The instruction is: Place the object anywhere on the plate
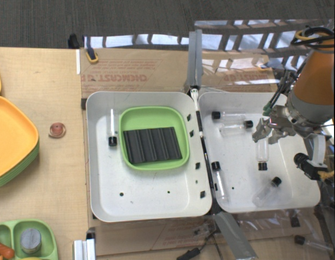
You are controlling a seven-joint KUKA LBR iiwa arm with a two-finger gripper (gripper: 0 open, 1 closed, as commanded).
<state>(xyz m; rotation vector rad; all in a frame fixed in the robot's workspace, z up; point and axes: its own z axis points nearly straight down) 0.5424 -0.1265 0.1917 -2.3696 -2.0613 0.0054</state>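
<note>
Plate (153, 124) sits below cardboard (129, 76) printed with mirrored "CHEMCUT".

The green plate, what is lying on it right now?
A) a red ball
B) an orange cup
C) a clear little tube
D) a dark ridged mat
D: the green plate in the left bin carries a dark ridged mat, while one clear tube lies beside the plate on the bin floor and the other tubes lie in the right bin.
</note>
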